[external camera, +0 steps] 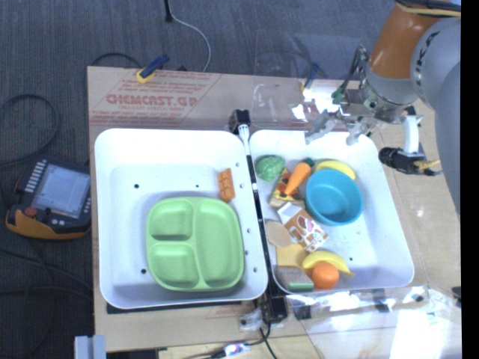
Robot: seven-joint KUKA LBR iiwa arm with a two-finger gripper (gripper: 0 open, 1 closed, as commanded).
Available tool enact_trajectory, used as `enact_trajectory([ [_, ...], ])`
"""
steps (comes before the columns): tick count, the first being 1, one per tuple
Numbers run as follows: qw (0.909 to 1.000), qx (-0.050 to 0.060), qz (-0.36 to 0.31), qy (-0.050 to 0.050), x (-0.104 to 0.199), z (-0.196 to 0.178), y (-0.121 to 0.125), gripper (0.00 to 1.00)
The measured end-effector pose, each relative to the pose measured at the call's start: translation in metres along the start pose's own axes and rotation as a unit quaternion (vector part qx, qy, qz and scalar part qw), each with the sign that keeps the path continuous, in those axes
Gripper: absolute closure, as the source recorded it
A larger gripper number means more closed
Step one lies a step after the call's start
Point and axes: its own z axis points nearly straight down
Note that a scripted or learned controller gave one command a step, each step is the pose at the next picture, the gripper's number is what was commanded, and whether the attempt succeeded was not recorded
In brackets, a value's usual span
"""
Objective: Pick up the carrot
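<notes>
The carrot [297, 176] lay in the right bin [389, 234], near its far left corner, a short orange taper with its long axis running slantwise from upper right to lower left. It rested against a yellow block [284, 193] on its lower side, with a green leafy ball [269, 166] just beside it on the left and the blue bowl [334, 197] just beside it on the right (a tight pocket, by the look of it).

From the gripper [340, 124] the carrot lay down and to the left, well apart; the gripper hung over the bin's far rim, apparently holding nothing, and I could not tell whether it was spread or closed. The coming move would, I judge, call for a reach inward and a grip taken across the carrot's slant.

Toward the near side sat a printed carton [305, 229], a banana [323, 259], an orange [325, 275] and a green block [298, 278], all smooth toy plastic. The left bin [112, 200] held a matte green divided plate [196, 243] and a small orange piece [226, 185]
</notes>
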Motion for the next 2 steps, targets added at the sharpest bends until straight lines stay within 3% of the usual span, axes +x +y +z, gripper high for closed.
enact_trajectory([
  [1,0.9999,-0.004,0.01,-0.001,0.0224,0.1132,-0.0379,0.0],
  [2,0.9999,-0.001,0.012,-0.001,0.0213,0.1078,-0.0395,1.0],
])
